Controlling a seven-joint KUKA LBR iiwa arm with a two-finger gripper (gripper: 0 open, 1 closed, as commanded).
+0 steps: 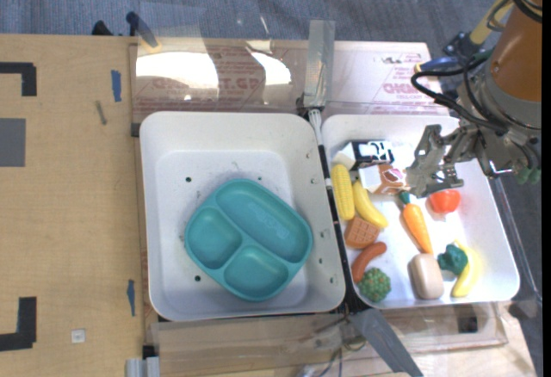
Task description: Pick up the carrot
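Orange carrot [417, 227], tapered, green stub top, lying slanted in right bin [504, 229]; gripper [428, 180] above, released.

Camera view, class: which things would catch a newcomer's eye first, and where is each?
The teal divided plate lies alone in the left bin. The right bin is crowded with toy food, the orange carrot near its middle. The gripper hangs over that bin's far side, just above the carrot.

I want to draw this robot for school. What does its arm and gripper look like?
The arm is chunky with a wide orange band, and black cables loop around it. Lower down it turns grey metal. The gripper is grey metal too, thin and bony-looking.
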